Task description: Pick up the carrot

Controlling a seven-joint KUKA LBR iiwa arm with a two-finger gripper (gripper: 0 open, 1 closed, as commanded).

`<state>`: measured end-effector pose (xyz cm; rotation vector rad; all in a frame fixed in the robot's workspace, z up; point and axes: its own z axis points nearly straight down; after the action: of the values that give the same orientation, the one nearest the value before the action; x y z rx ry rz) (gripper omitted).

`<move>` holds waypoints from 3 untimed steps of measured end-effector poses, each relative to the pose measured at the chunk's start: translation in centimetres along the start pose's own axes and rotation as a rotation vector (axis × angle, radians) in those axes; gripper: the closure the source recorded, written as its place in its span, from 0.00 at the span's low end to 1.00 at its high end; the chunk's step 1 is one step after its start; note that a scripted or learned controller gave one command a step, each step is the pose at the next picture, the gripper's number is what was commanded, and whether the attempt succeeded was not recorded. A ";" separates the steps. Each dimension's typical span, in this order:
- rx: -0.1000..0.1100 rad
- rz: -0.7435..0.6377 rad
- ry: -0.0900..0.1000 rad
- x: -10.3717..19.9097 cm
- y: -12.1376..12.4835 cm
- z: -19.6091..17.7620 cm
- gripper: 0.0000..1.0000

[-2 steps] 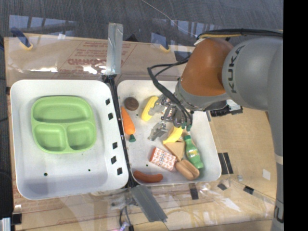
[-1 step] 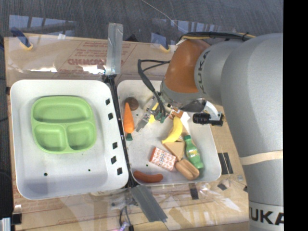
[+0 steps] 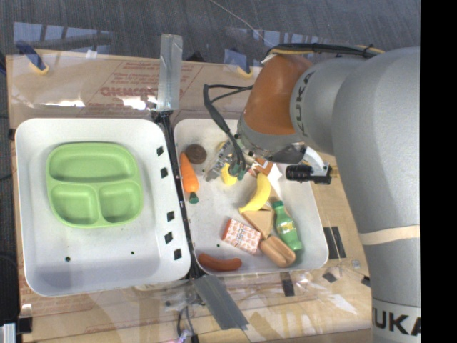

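Over the right bin (image 3: pixel 314 224), the grey arm (image 3: pixel 371 120) reaches in from the right, its orange band (image 3: pixel 275 95) sitting above the wrist. The gripper (image 3: pixel 227 159) hangs low near the bin's upper middle, close beside a small yellow item (image 3: pixel 229 176). Whether its jaws are apart or together I cannot tell, since the wrist and cabling crowd that spot; nothing can be seen between them.

The carrot (image 3: pixel 188 175) lies along the left wall of the right bin, orange body running up and down the view with its green tip (image 3: pixel 193 199) at the lower end. It sits just left of the gripper, apart from it. A dark brown round piece (image 3: pixel 196 153) rests just beside the carrot's upper end.

Lower in the same bin, a banana (image 3: pixel 258 194) lies tilted near the middle, with a green bottle (image 3: pixel 285 226) to its right. A red and white packet (image 3: pixel 240 236) sits below the banana, a hot dog bun (image 3: pixel 277 251) lies to its right, and a red sausage (image 3: pixel 219 263) rests near the bin's bottom edge.

The left bin (image 3: pixel 43 263) holds a green tray (image 3: pixel 95 183) with 3 compartments, lying flat in its upper half. Brown cardboard (image 3: pixel 86 84) covers the bench behind both bins, and a strip of grey tape (image 3: pixel 170 70) runs down toward the seam between them.
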<state>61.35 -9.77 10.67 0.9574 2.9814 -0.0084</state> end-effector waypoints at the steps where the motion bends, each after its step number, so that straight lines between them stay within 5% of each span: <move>1: -0.002 -0.046 0.003 -6.1 -8.4 -8.2 1.00; 2: -0.001 0.394 0.008 -7.9 -8.4 -12.8 1.00; 3: -0.002 0.159 0.005 -7.5 -8.5 -18.8 1.00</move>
<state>62.35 -20.89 29.58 1.1927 2.8993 -0.0011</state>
